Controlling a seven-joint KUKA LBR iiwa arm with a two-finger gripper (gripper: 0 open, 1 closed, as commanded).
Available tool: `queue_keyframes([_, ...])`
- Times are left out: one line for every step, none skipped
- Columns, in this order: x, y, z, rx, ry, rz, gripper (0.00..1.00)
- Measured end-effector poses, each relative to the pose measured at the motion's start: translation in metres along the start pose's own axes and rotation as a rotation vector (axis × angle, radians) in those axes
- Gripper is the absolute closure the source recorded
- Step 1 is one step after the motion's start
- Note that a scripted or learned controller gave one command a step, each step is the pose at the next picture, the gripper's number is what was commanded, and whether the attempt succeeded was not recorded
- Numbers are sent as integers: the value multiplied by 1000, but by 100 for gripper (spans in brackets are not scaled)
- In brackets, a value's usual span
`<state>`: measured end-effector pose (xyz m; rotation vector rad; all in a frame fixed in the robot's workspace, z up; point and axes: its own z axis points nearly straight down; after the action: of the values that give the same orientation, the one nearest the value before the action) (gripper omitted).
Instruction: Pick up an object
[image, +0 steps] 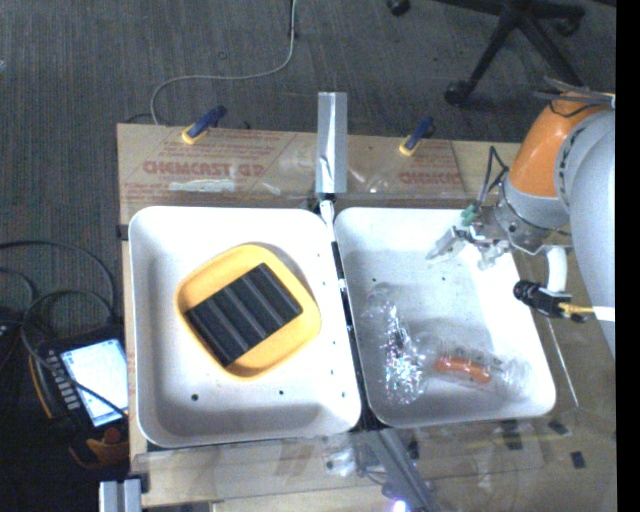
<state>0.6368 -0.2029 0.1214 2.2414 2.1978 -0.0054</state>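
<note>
A yellow pad with a black ribbed top (248, 308) lies in the left bin (160, 400), tilted. In the right bin (530, 395), a clear plastic bag holding an orange item (462, 368) rests near the front. A crumpled shiny clear wrapper (392, 345) lies just left of it. My gripper (466, 246) hangs over the back right part of the right bin. It is open, nothing sits between its fingers, and it is well apart from the bag and wrapper.
A metal post (331, 145) stands behind the seam between the bins. Two blue-and-yellow clamps (203, 124) hold the cardboard sheet at the back. Bare white floor shows in the right bin's back left.
</note>
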Motion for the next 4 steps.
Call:
queue_keyframes([6, -61, -86, 1, 1, 53, 0])
queue_keyframes([45, -125, -70, 3, 3, 23, 0])
queue_keyframes([102, -134, 9, 2, 2, 43, 0])
queue_keyframes([63, -144, -49, 0, 2, 4, 0])
